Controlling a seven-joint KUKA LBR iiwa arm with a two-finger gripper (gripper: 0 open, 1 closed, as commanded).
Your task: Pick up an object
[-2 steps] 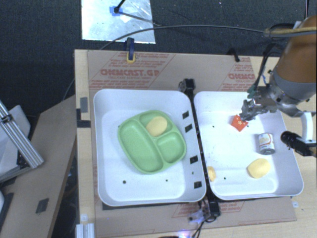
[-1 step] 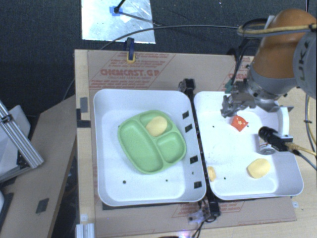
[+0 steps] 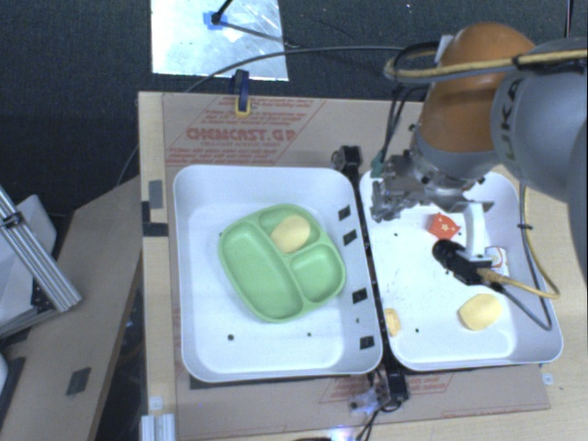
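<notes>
My gripper [image 3: 386, 202] hangs over the upper left part of the right bin [image 3: 533, 338], close to the wall between the two bins. A small red-orange object [image 3: 443, 223] lies just to its right on the bin floor. A pale yellow lump [image 3: 480, 311] rests near the bin's front right. A smaller yellow piece [image 3: 393, 322] sits at the front left, against the dividing wall. I see nothing held at the gripper.
The left bin [image 3: 207, 338] holds a green divided plate [image 3: 266, 278] with a yellow object [image 3: 292, 233] in its upper compartment. Black clips line the walls between the bins. The grey arm with its orange band [image 3: 473, 81] covers the right bin's back part.
</notes>
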